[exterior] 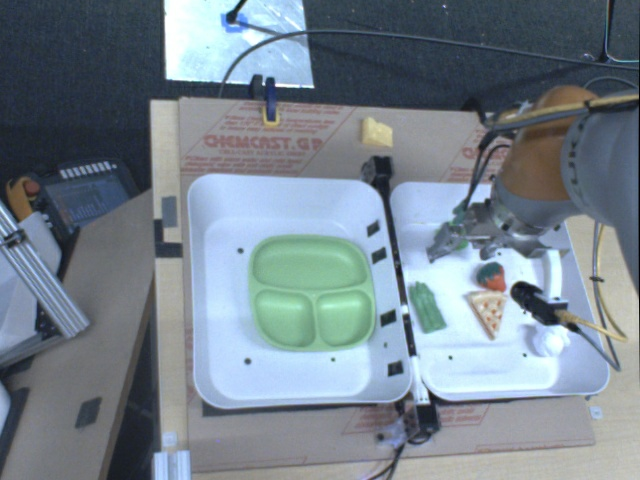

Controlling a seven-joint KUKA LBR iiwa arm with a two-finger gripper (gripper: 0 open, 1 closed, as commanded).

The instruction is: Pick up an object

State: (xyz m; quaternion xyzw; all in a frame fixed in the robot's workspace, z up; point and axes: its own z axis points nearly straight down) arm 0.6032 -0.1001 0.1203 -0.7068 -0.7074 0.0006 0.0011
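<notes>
Camera view has the gripper (452,240) low over the upper left of the right bin (580,368), wide or narrow I cannot tell. Just right of it sits a red-and-green toy (490,273), and nearer the front lie a pizza slice (488,314) and a green piece (427,307).

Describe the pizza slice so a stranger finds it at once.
Find the white bin on the view's right. Near its middle lies a small pizza slice, with a green bar to its left and a red and green piece just above. It alone is an orange-yellow wedge, its tip pointing toward the bin's near edge.
</notes>
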